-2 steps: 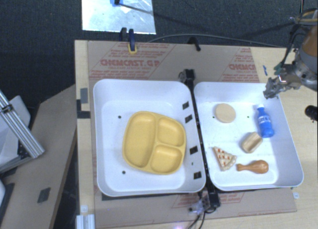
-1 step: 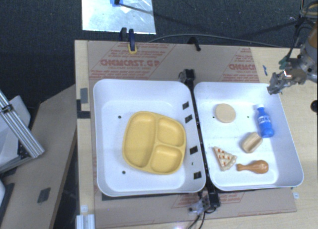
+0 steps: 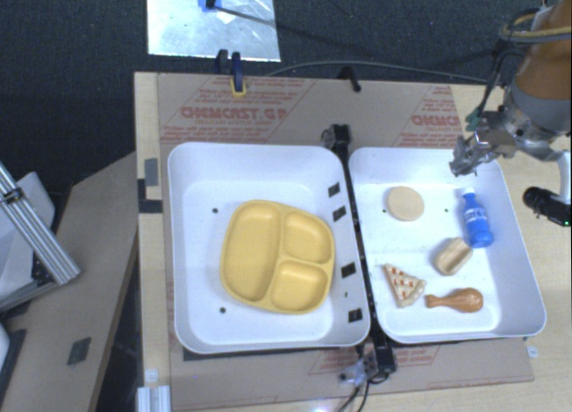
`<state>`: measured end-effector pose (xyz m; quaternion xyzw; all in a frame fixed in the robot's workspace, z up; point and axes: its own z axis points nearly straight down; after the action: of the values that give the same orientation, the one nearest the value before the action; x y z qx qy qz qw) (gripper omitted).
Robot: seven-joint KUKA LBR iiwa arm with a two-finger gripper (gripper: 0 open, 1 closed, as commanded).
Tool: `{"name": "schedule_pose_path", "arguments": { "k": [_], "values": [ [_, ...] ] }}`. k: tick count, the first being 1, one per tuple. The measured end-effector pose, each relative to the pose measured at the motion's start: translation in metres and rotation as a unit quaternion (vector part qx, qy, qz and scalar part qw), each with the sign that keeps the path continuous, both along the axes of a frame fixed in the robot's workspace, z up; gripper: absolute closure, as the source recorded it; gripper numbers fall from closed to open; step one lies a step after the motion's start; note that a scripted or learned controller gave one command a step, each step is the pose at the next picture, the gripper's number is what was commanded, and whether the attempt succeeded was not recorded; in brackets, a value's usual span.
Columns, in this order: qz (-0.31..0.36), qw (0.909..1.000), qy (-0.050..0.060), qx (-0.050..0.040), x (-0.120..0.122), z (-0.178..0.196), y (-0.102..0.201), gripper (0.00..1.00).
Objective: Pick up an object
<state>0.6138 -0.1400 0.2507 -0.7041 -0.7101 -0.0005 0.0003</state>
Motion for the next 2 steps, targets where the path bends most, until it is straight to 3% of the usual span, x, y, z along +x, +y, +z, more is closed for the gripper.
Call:
{"name": "schedule_pose_path", "arguments": {
  "k": [1,2],
  "values": [
    [0.0,1.0,-0.001,-0.0001,0.003,0.002,0.055,1.0],
    [0.001,1.0,0.0,0.0003,-0.008,0.004,0.115,1.0]
  ]
}}
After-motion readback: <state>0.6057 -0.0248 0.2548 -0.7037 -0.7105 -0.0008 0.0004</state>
